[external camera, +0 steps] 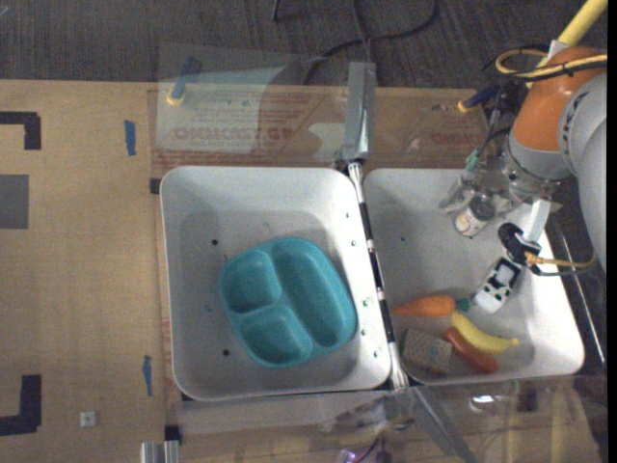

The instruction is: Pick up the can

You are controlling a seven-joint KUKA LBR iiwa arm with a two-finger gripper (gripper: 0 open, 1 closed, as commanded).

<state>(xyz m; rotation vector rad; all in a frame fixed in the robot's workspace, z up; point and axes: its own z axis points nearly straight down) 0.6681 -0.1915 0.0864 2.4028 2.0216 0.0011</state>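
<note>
Can [471, 222] | right bin [424, 210] (far side) | directly under claw [479, 201]

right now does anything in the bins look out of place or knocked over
Nothing looks spilled or damaged. The teal tray lies askew in the left bin, turned at an angle to its walls. In the right bin, the carrot, banana and sponge crowd the near end. The can sits under the pincer.
</note>
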